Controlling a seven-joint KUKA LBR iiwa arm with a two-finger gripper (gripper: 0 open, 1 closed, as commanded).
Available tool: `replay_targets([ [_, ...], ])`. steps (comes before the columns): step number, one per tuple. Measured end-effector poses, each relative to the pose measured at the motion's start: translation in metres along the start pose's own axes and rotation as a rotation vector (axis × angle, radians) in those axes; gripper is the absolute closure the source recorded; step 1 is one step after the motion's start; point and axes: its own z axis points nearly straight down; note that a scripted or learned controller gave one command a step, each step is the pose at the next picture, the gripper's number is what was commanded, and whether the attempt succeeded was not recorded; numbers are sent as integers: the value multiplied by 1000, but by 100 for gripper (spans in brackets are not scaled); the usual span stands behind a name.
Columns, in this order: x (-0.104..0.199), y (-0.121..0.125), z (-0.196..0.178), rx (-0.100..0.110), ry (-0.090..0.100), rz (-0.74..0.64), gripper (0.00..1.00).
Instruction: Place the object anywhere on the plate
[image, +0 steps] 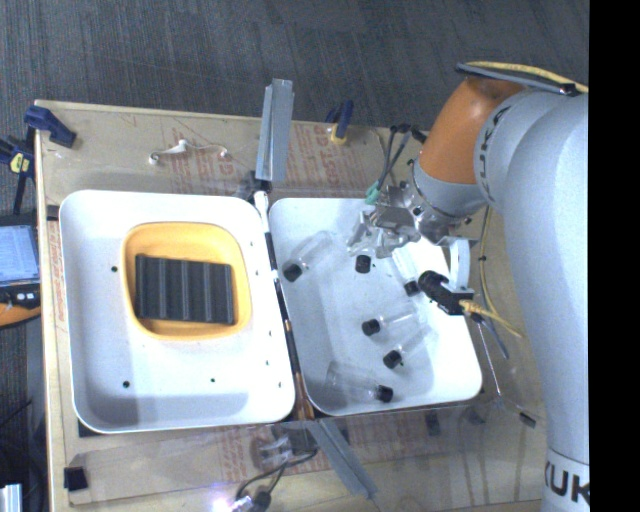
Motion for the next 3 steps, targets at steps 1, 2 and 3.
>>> replay_targets([
  [1, 58, 1, -12, -1, -1, -108, 100],
  [2, 122, -11, -27, 1, -1, -171, 100],
  [3, 153, -17, -8, 2, -1, -344, 100],
])
